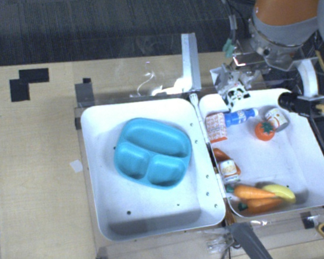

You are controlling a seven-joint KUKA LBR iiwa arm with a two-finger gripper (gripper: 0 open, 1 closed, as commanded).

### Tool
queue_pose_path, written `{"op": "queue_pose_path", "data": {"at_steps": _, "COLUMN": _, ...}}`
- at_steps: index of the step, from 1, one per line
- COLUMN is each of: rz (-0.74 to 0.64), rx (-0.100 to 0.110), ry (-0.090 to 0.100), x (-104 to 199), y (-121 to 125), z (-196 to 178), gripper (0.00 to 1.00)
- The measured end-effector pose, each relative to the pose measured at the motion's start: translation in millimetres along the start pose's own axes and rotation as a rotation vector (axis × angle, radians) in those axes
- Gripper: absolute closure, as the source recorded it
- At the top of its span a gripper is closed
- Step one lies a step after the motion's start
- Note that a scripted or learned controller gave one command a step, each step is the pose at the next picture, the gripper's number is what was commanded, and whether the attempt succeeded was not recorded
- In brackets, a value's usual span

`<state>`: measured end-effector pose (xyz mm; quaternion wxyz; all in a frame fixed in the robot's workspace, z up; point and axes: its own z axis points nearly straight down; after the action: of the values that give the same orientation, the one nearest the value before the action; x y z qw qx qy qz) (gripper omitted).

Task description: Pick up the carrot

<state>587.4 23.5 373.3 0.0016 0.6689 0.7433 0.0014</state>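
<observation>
The carrot (253, 191) is orange and lies on its side at the front of the right bin (306, 155), close to the front wall. A yellow banana (278, 192) rests against its right end, and a second orange piece (259, 205) lies just in front of it. My gripper (234, 89) hangs over the far left corner of the right bin, well behind the carrot and apart from it. Nothing can be seen held in it.
A blue divided plate (152, 152) sits in the left bin (111, 214). The right bin also holds a red-and-white packet (215, 127), a blue-and-white tube (240, 116), a small can (275, 118), an orange round item (264, 131) and a small jar (229, 170).
</observation>
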Motion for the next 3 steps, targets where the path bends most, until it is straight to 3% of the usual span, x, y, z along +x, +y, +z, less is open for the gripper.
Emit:
{"op": "queue_pose_path", "data": {"at_steps": 1, "rz": -0.131, "rx": 0.004, "ry": 0.001, "x": 101, "y": -22, "z": 168, "gripper": 1.0}}
{"op": "queue_pose_path", "data": {"at_steps": 2, "rz": -0.271, "rx": -0.001, "ry": 0.0, "x": 18, "y": -17, "z": 109, "gripper": 1.0}}
{"op": "queue_pose_path", "data": {"at_steps": 3, "rz": -0.144, "rx": 0.002, "ry": 0.001, "x": -31, "y": 7, "z": 160, "gripper": 1.0}}
